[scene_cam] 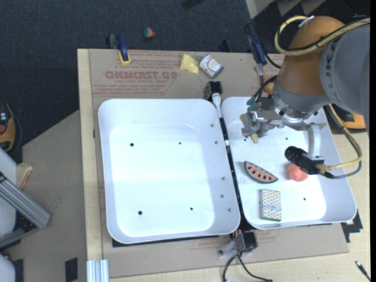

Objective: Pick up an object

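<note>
The gripper [254,128] is hovering low over the upper left of the right bin [338,201]; whether it is open cannot be told. A watermelon slice [260,173], patterned card [270,204] and red ball [297,173] are lying below it in the frame.

Watermelon slice [260,172]: lying flat in the right bin, red flesh showing, rind curving toward the front.
Patterned packet [270,205]: lying flat, just in front of the slice.
Red ball [297,173]: sitting right of the slice.
</note>
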Robot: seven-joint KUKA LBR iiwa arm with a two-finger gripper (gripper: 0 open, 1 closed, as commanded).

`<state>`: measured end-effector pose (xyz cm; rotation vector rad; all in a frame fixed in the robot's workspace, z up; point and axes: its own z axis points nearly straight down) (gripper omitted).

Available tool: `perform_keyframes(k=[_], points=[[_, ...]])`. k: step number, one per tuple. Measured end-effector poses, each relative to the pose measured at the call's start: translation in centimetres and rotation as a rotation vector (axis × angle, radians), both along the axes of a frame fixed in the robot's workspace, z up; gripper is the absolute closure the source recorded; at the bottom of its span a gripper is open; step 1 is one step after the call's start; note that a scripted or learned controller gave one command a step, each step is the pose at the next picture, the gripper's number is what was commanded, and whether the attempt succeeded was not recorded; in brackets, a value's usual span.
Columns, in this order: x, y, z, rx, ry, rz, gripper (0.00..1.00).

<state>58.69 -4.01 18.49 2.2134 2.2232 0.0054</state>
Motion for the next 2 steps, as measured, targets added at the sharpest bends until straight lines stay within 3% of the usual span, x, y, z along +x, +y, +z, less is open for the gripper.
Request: perform_keyframes(k=[1,2], points=[[4.6,5.4,0.0,0.001,0.001,0.001,1.0],[4.6,10.6,5.3,0.003,-0.002,0.002,1.0]])
